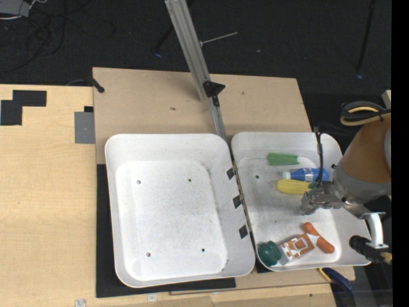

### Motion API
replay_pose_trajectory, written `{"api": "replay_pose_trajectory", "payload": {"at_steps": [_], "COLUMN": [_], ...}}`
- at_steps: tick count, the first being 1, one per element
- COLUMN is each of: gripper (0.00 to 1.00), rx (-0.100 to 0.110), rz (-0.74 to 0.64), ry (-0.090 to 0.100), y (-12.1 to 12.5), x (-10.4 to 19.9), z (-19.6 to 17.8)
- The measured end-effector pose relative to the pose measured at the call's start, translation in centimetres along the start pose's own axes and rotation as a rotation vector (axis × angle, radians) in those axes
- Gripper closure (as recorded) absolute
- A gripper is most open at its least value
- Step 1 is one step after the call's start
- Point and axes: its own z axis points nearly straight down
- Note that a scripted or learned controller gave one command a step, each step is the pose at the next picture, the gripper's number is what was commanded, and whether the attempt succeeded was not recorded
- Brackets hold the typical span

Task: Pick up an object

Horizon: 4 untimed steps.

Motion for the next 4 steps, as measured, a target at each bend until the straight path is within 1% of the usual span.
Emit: {"api": "replay_pose_trajectory", "payload": {"at_steps": [1, 2, 3, 4], "gripper": [1.00, 1.00, 1.00, 1.00], "rx": [0.008, 0.005, 0.011, 0.010], "rz": [0.000, -0.009, -0.011, -0.015], "ry": [0.005, 0.005, 0.006, 0.009], "y": [-0.1, 0.0, 0.0, 2.7], "x": [-1.2, -1.5, -1.4, 4.1], "z": [-5.4, -11.7, -11.3, -11.1]}}
